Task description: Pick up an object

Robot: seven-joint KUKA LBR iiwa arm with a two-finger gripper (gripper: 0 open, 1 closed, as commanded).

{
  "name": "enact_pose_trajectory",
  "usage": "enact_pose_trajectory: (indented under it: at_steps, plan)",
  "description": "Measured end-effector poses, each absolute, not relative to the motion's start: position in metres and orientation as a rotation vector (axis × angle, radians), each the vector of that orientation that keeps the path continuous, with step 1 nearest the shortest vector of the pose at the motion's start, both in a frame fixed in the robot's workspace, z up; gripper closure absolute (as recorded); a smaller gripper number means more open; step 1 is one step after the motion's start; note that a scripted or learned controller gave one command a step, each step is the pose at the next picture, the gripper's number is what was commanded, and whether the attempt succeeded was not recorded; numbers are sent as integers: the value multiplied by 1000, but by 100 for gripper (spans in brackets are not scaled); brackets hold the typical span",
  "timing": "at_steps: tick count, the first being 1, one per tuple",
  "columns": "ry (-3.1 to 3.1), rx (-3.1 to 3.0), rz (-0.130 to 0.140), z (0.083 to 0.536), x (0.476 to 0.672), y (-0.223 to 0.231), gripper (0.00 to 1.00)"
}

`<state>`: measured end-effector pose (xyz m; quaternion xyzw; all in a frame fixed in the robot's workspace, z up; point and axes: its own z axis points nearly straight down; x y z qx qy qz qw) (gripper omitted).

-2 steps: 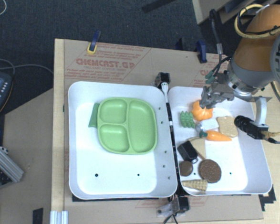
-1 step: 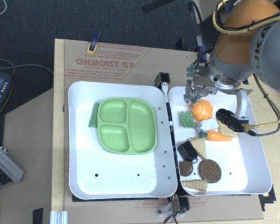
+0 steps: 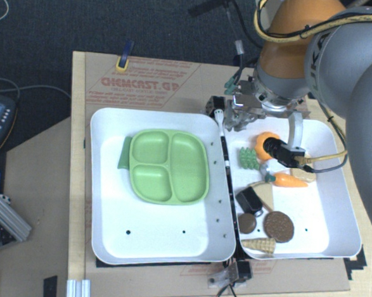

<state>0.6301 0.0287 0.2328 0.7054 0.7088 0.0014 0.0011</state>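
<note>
A: From the overhead camera, where does the pick stand?

B: By the look of it, nothing is lifted yet. The hand [image 3: 249,114] hangs over the far left corner of the right bin [image 3: 334,206], close to the rim it shares with the left bin [image 3: 100,189]. Whether it is released or clenched cannot be told; the wrist hides it.

A: And the things to choose from?

B: All lie in the right bin: an orange ball [image 3: 264,142] with a green ridged piece [image 3: 249,158] just beside it, a toy carrot [image 3: 290,180], a small black block [image 3: 250,199], two brown cookies [image 3: 279,225] and a cone [image 3: 260,246] by the near rim. The left bin carries a green divided plate [image 3: 169,166].

A: Room to move?

B: Tight, probably. The hand sits next to the shared rim and the far wall, so a descent there risks clipping an edge. The right half of the right bin lies open, and the ball is the nearest target.
</note>
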Motion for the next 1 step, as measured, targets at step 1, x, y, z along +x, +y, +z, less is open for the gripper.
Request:
enact_pose_trajectory:
  at_steps: [1]
  plan:
    - [2218, 2221, 1, 222, 638, 13, 100]
